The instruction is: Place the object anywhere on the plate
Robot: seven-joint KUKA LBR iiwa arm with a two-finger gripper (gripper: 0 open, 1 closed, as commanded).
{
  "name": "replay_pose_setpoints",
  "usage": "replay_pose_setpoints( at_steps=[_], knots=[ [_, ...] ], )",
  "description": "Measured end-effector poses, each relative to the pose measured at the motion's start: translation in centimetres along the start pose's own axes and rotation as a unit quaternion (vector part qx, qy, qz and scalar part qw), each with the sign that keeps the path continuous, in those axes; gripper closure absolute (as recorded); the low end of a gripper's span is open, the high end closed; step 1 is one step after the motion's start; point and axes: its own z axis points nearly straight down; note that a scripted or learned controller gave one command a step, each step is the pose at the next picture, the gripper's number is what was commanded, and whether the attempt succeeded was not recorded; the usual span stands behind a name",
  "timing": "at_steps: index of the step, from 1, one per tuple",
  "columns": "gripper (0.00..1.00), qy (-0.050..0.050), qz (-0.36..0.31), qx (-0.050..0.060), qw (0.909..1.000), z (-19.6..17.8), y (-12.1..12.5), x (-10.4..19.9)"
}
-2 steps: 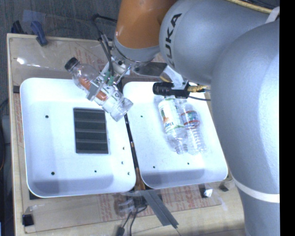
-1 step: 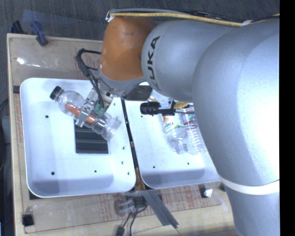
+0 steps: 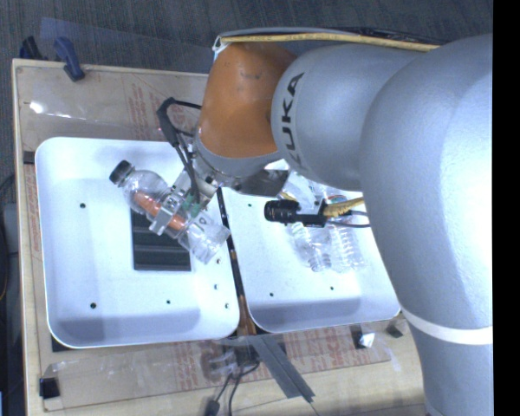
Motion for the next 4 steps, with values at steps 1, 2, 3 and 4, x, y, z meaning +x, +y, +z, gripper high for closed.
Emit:
replay_pose_setpoints(
  at_steps=[1,2,3,4],
  knots=[
    [0.0,0.0,0.0,0.0,1.0,0.0,0.0,0.0],
    [0.0,-0.001,-0.186,-0.001,0.9825,-0.1,-1.5,5.0],
    [0.0,0.0,-0.086,0.0,0.9963,4.8,-2.7,10.7],
    [0.0,-0.002,-0.111,-0.001,0.9938,2.2,-0.4,12.4]
  ],
)
